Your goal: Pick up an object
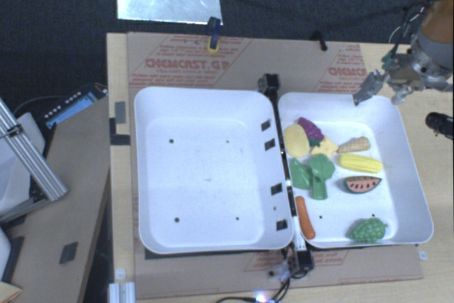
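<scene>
Nearest the camera, at the lower edge of the right bin [415, 220], sat the green bunch of grapes [367, 229], with the carrot [305, 217] just beside the divider at lower centre of the frame.

Above them lay the watermelon slice [362, 184], the corn cob [361, 164], a pale tan piece [354, 145], two green pieces [316, 174], a yellow lump [297, 141] and a purple piece [309, 129]. All toy food sat in the right bin; the left bin [152, 152] held none.

Claw [379, 85] hung at upper right of the frame, over the far rim of the right bin, apart from every item. Its fingers looked spread, nothing between them.

No target was fixed by the task. Corn cob looked the easiest pick: long axis ran left to right across the frame, tilted slightly down to the right. Carrot's long axis ran near top to bottom, tip toward the bottom edge.

Risks, as judged:
- Cluster at middle of the bin was tight; yellow lump, purple piece and green pieces touched or nearly so. A descent there could pinch two items or shove one aside.
- Carrot lay against the divider wall; one finger could land on the wall and block closing.
- Closing along the corn's long axis rather than across it would likely miss or squirt it out.
- Grapes sat near the lower bin wall, same trouble.
</scene>
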